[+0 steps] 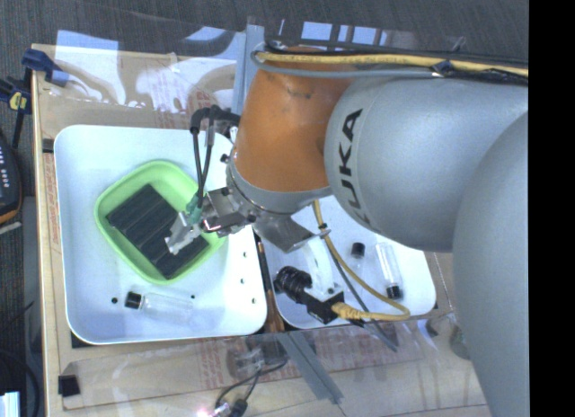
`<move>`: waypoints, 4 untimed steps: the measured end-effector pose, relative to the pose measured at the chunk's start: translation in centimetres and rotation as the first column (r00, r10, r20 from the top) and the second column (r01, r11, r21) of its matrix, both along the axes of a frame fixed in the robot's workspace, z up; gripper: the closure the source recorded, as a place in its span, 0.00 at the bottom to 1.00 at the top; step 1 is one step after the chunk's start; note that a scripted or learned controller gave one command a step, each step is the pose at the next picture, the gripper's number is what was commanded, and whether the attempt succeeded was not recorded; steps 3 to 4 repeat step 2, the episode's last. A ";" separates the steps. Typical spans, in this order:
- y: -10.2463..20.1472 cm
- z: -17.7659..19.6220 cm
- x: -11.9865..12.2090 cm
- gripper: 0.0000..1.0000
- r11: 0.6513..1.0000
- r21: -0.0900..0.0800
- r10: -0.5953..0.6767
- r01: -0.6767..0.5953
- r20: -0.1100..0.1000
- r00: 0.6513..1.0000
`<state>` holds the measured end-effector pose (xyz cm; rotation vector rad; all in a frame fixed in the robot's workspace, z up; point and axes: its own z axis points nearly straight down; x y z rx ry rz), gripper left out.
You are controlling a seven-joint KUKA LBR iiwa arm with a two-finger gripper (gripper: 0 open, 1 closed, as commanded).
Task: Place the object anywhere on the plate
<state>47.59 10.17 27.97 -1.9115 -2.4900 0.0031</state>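
White bins: two are sitting side by side on the bench, the left bin [72, 226] and the right bin [422, 289], the right one being largely covered by the arm.
Green plates: one plate [121, 195] is lying in the left bin.
Dark ridged blocks: one block [144, 217] is resting on the plate.
Clear tubes with black caps: two are showing, one tube [157, 301] lying in the left bin below the plate, and a second tube [388, 271] lying in the right bin.
Small black caps: one loose cap [358, 250] is sitting in the right bin.
Robot arms: one arm [404, 164] is reaching in.
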 end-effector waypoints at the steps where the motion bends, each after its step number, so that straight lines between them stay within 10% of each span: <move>1: -6.2 -3.9 4.5 0.00 0.998 -0.001 -0.055 0.055 -0.003 0.998; 2: -9.4 8.9 4.5 0.00 0.999 0.001 -0.050 0.050 0.004 0.999; 4: -9.4 8.9 4.5 0.00 0.999 0.001 -0.050 0.050 0.004 0.999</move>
